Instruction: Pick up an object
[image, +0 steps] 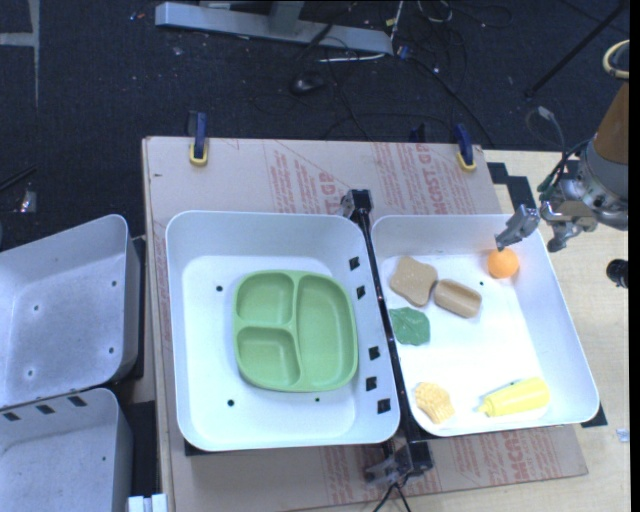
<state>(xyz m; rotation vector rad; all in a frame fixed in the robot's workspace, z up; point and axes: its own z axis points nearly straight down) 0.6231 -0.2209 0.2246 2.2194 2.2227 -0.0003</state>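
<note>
Gripper (535, 228) fingers spread open and empty over right bin (560, 330) far edge, orange ball (503, 263) just below-left

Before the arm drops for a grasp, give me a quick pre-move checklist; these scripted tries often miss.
1. Gripper is above the right bin, at its far right corner: ok.
2. Nothing is between the jaws: ok.
3. Nearest target, the orange ball, lies just below the gripper with bare floor around it: ok.
4. Ball sits close to the bin's far wall, so there is little room on that side: cannot tell.
5. Other items, the bread slice and yellow bottle, lie well apart from the ball: ok.
6. Green divided plate lies flat in the left bin, out of the way: ok.
</note>
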